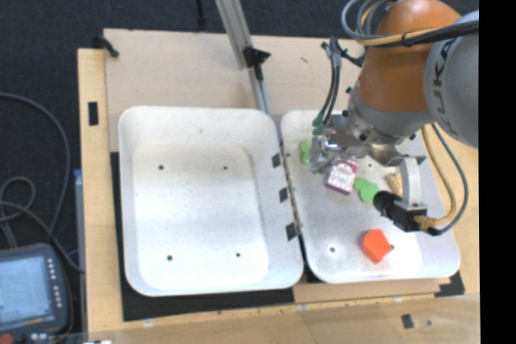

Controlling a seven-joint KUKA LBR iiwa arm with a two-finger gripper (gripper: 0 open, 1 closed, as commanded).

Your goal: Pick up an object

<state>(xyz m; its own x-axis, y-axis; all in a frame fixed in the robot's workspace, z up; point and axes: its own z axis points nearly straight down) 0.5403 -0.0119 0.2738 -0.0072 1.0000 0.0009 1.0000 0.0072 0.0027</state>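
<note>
A small pink-and-white box [342, 176] lies tilted in the right bin [339, 258], between two green pieces and above an orange block [376, 245]. The arm [401, 68] bends low over it; the gripper [329, 153] sits beside the box, its state impossible to tell.

Two bins side by side on bench [185, 68], block [376, 245] in right bin [435, 258], near its front edge.
</note>
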